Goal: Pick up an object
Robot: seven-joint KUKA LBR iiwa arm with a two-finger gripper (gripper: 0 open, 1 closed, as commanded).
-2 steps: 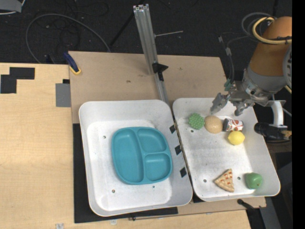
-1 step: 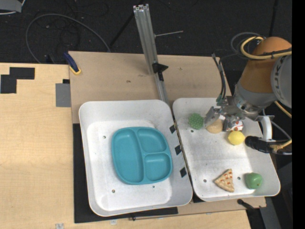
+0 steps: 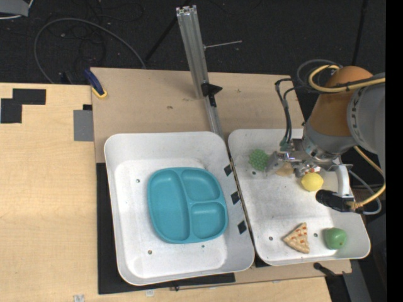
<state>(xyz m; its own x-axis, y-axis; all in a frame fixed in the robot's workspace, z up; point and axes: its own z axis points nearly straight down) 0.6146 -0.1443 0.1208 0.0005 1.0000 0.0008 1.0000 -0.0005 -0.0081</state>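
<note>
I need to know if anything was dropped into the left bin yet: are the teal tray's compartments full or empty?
Empty. The teal divided tray lies flat in the left bin, and all three compartments show bare teal.

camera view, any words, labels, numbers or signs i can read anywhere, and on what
None can be read.
The blue tray, pizza slice, yellow ball, green ball and green leafy toy bear no print.
Both white bins are plain, with only small dark marks.
The arm shows no legible label at this size.
</note>
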